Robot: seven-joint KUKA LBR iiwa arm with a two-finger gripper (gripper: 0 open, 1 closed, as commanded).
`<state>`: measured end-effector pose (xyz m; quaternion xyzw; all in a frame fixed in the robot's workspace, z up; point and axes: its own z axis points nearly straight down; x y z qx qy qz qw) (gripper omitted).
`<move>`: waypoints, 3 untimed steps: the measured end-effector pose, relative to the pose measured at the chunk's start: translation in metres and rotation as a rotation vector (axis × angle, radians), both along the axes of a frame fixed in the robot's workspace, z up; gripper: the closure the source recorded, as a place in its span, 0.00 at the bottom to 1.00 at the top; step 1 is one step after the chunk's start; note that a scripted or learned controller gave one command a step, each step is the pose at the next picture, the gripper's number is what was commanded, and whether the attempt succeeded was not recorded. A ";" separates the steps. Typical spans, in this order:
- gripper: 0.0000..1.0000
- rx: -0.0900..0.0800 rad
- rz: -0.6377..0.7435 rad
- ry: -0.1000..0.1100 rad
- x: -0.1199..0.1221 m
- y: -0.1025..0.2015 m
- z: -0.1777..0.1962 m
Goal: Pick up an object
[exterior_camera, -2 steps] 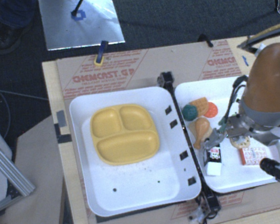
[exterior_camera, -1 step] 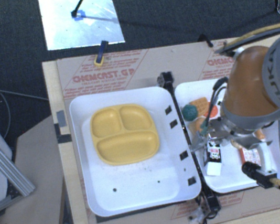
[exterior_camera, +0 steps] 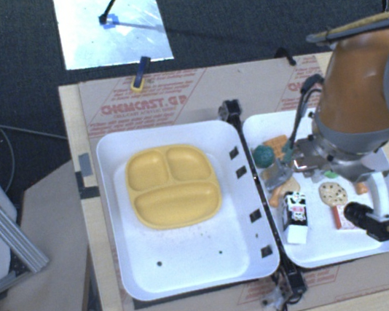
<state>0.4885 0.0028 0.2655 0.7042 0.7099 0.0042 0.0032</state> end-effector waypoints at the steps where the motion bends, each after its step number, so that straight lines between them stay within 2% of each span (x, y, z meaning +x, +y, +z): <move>1: 1.00 -0.001 0.001 0.005 0.000 -0.001 0.006; 2: 0.00 -0.001 0.001 0.005 0.000 -0.001 0.006; 3: 0.00 -0.002 -0.010 0.018 -0.004 -0.025 -0.086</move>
